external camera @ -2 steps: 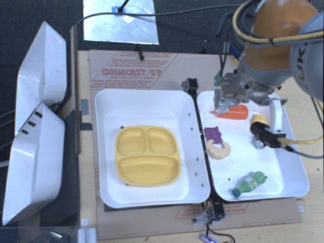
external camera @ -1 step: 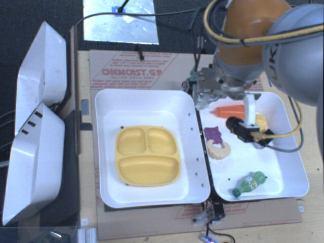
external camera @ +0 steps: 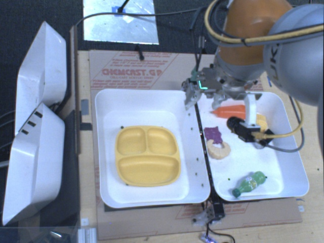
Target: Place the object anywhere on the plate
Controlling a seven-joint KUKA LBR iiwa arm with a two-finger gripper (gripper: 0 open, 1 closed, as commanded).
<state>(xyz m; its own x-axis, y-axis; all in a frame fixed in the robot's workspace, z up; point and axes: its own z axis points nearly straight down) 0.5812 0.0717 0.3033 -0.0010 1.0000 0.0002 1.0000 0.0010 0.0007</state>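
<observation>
Brown cardboard holds two white bins (external camera: 152, 97). The orange carrot (external camera: 231, 111) lies in the bin without the plate, just under the gripper (external camera: 220, 96); I cannot tell if the gripper is open or closed. It should grab the carrot's middle, lift it over the walls, and lower it onto the yellow plate (external camera: 148, 155).

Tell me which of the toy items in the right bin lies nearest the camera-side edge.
The green bottle, lying on its side near the right bin's front edge. The purple piece, beige ring and orange carrot all sit farther back.
</observation>
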